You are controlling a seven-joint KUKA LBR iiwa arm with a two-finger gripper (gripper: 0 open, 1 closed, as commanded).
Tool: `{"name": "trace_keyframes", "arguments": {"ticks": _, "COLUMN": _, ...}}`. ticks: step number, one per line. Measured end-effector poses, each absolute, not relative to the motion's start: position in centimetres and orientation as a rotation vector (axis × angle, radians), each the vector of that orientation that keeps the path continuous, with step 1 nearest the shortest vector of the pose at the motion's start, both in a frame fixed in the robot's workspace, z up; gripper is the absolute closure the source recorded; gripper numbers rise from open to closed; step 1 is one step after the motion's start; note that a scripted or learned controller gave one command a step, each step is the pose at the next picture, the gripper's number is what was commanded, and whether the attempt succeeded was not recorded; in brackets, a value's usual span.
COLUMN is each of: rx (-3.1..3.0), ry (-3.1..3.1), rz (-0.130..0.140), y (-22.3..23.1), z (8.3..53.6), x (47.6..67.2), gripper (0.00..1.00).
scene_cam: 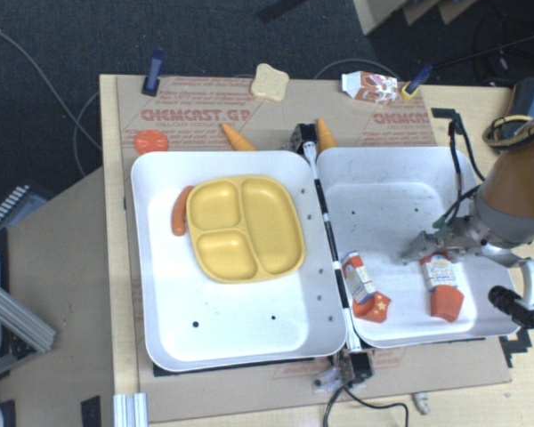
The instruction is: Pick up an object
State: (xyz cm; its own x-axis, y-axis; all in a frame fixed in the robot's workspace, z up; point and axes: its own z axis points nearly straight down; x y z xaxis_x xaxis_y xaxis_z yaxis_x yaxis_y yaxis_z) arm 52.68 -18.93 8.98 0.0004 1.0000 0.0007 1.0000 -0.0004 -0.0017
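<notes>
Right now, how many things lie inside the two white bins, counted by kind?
Yellow divided plate: 1
Orange sausage: 1
Orange-capped tubes: 2
Total: 4

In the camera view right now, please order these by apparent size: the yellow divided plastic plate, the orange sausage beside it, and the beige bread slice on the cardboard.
1. Yellow divided plastic plate, clearly largest.
2. and 3. Orange sausage and beige bread slice: they look alike in area. The sausage is longer and thinner and partly hidden by the plate, so I do not rank them.
</notes>
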Motion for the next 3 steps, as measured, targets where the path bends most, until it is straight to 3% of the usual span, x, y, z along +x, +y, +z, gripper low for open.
{"name": "trace_keyframes", "arguments": {"ticks": 1, "rx": -2.223, "ry": -2.223, "rz": 0.000, "y": -19.5, "z": 11.9, "x": 51.8, "gripper": 0.00}}
{"name": "trace_keyframes", "arguments": {"ticks": 2, "rx": -2.221, "ry": -2.220, "rz": 0.001, "y": -18.6, "z": 8.4, "x": 51.3, "gripper": 0.00}}
{"name": "trace_keyframes", "arguments": {"ticks": 3, "rx": -2.221, "ry": -2.220, "rz": 0.001, "y": -18.9, "z": 12.4, "x": 47.9, "gripper": 0.00}}
